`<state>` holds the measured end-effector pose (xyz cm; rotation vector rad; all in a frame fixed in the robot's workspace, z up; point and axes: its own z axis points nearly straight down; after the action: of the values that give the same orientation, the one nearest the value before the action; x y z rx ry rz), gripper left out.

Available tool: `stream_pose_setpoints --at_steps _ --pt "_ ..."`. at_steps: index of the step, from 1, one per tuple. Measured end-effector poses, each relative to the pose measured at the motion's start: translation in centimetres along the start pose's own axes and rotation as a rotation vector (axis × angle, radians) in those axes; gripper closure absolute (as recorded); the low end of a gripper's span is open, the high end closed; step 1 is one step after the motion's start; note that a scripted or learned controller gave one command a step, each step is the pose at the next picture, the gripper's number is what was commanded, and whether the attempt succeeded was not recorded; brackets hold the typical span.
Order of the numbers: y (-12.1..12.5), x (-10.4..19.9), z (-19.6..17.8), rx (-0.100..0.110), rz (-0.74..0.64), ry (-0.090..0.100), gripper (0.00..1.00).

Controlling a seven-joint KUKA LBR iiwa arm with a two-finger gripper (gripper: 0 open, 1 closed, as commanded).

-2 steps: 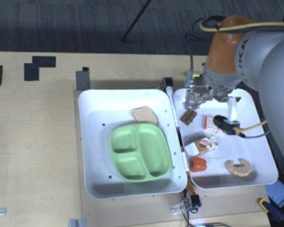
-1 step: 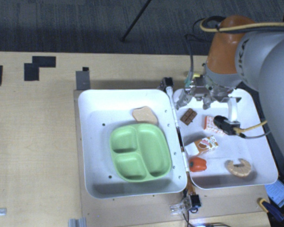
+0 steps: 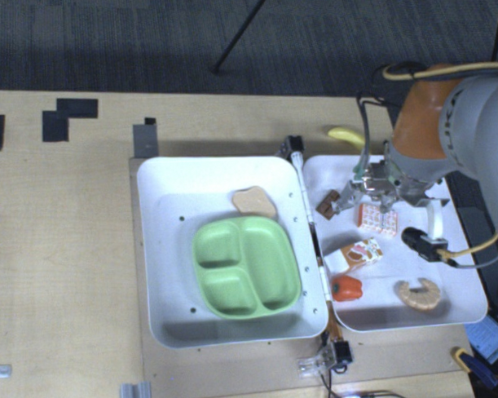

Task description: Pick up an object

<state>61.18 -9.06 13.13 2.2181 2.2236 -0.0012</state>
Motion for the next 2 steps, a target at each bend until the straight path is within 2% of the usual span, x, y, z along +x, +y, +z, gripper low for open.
stream_pose_setpoints --at_steps 1,2 --pt "-2.6 0.5 4.1 -0.019 0.0 -0.005 0.0" --pt "-2.4 0.5 2.8 -0.026 -0.001 -0.007 1.0"
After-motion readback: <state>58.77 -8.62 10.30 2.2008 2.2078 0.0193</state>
